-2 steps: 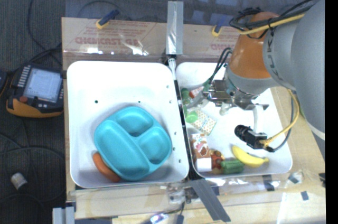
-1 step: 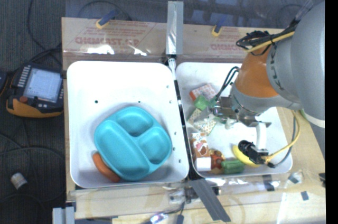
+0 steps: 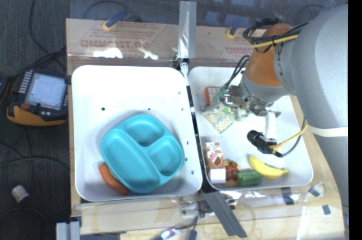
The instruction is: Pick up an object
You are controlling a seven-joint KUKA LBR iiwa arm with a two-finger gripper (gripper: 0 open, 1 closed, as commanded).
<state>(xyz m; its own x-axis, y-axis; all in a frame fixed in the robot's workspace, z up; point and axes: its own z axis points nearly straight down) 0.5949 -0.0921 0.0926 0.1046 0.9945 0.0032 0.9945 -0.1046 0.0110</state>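
Gripper (image 3: pixel 233 102) low in right bin (image 3: pixel 294 137), fingers' state unclear | risk: crowded packets (image 3: pixel 218 119) cause slipping, empty grasp.

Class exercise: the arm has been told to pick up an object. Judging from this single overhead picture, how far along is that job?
Done: the end effector has reached into the right bin, low near the patterned packet. In hand: nothing can be seen gripped. Left: grasping and lifting; the banana and the blue divided plate lie in their bins.
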